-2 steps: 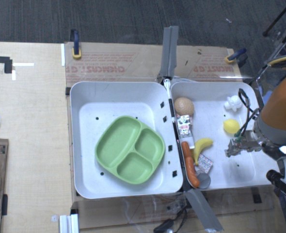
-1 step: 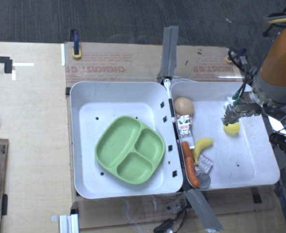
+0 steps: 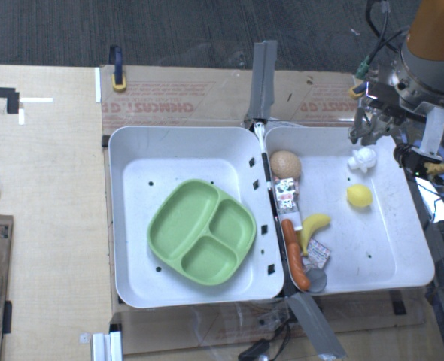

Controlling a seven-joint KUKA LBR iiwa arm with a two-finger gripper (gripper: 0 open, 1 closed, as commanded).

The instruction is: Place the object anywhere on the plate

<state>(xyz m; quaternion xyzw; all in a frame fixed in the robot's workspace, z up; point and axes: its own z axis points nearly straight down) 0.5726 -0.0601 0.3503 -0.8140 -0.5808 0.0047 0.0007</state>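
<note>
A green three-compartment plate point(image 3: 202, 232) lies in the left bin point(image 3: 128, 201). The right bin point(image 3: 402, 239) holds a small white lumpy object point(image 3: 363, 159) near its far edge, with a yellow lemon point(image 3: 360, 195) just in front of it. My gripper point(image 3: 365, 130) hangs over the far right part of that bin, directly above and behind the white object. Nothing shows as held in it. The arm's orange band is at the top right corner.
Along the right bin's left wall lie a brown egg-shaped object point(image 3: 284, 164), a small printed carton point(image 3: 285, 195), a banana point(image 3: 313, 229), a carrot point(image 3: 296, 254), a small packet point(image 3: 317, 254) and a grey disc point(image 3: 316, 280). A grey divider point(image 3: 263, 81) stands between the bins.
</note>
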